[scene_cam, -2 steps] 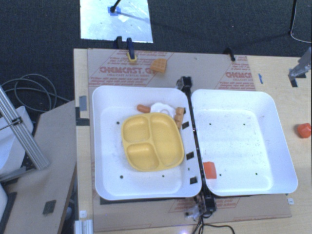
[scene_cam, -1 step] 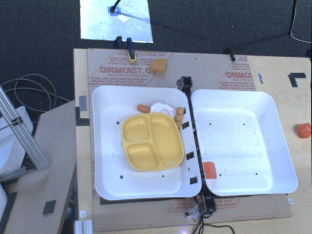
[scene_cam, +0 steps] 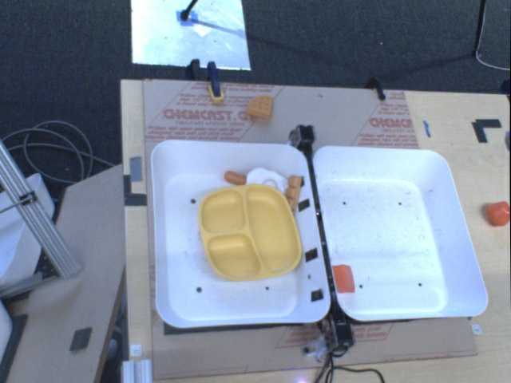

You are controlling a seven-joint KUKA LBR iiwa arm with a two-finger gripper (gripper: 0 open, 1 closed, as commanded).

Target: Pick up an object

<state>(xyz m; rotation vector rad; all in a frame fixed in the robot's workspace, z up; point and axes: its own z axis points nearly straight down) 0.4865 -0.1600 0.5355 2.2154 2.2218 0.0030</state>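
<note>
Yellow tray (scene_cam: 249, 232) in left bin (scene_cam: 172, 214)

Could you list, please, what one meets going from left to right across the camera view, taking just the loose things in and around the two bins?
Yellow divided plate → orange block in the right bin → orange-red block on the bench beyond that bin's right rim.

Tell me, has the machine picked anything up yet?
Nothing looks done. The yellow divided plate lies flat in the left bin, with small food pieces beside it, and an orange block sits in the right bin. Nothing is being lifted. The whole pick is left.
</note>
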